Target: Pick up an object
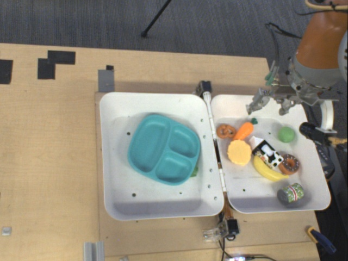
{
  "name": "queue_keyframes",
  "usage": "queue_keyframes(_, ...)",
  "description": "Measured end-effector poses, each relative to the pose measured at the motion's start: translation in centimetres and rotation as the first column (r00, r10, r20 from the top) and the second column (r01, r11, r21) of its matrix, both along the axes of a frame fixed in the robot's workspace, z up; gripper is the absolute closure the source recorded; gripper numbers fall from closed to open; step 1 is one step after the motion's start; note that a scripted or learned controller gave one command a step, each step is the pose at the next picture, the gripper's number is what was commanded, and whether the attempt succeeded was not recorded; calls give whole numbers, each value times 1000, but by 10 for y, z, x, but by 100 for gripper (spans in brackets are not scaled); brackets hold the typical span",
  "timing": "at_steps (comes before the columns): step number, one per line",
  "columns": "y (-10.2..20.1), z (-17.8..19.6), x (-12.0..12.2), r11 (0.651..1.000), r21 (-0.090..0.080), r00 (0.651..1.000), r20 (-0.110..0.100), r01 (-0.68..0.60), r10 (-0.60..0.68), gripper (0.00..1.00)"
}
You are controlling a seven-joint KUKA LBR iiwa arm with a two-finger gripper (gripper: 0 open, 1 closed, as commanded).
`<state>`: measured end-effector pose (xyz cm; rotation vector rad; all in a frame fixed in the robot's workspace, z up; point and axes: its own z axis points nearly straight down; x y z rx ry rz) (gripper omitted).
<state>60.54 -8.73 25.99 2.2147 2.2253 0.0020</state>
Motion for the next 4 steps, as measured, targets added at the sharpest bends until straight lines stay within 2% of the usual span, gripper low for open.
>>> queue_keyframes(1,-39,-53,-36,985,-1,985,0,-173,173,0)
queue_keyframes(2,-90,-165,-43,938,-2,938,2,-347,347,0)
queue_keyframes(3,-91,-152,-40,938,-7,938,8,-346,346,100)
queue_keyframes(4,-43,-164,-97,953,-13,953,20,-302,302,100)
